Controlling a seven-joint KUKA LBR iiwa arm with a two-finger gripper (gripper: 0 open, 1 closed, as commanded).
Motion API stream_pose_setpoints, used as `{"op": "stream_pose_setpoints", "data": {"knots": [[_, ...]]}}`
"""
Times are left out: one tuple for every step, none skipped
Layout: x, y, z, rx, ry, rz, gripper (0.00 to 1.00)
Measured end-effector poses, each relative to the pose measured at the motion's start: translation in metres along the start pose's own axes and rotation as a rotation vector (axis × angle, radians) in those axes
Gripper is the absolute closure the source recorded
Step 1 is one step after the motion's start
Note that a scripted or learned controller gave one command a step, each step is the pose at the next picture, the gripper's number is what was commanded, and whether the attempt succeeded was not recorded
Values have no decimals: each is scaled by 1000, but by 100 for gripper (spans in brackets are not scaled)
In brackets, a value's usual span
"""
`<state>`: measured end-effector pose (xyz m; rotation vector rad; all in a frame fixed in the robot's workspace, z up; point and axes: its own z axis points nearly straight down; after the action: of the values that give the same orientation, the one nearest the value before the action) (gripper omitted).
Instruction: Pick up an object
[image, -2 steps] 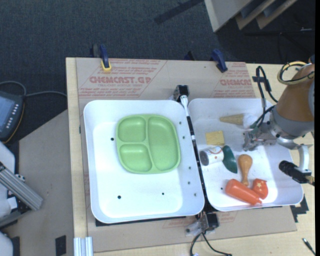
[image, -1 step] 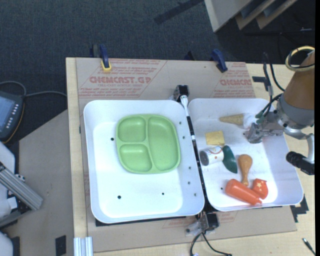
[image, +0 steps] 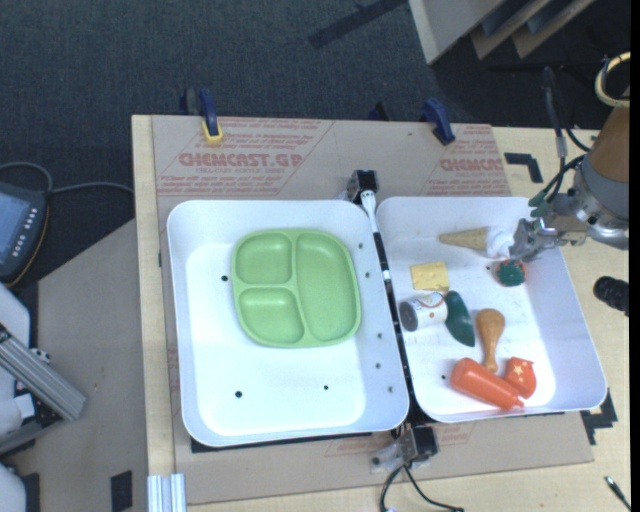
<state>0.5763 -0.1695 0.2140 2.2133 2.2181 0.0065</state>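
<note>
Taking the green three-compartment plastic plate (image: 297, 287) in the left white bin (image: 200, 330) as the landmark, every loose thing is lying to its right, in the right white bin (image: 585, 340).

Nearest the camera, an orange plastic carrot (image: 484, 384) and a small red toy piece (image: 521, 373) are sitting right of the plate's near corner. Past them lie a tan toy drumstick (image: 489, 331), a dark green elongated toy (image: 459, 317), a small white cylinder (image: 425, 312) and a yellow foam square (image: 430, 275).

Farthest right of the plate, the gripper (image: 527, 246) is hanging over a small round teal and red toy (image: 511, 272), seemingly the target. I judge this the approach step. Whether the claw is spread or pressed together, I cannot tell.

The toy is near round, so no long axis reads. Beside it a tan cone-shaped toy (image: 468, 239) is pointing back toward the plate, long axis across the bin. Next comes lowering squarely over the toy.
</note>
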Motion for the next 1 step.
{"op": "stream_pose_setpoints", "data": {"knots": [[0, 1, -12, 4, 1, 1, 100]]}}
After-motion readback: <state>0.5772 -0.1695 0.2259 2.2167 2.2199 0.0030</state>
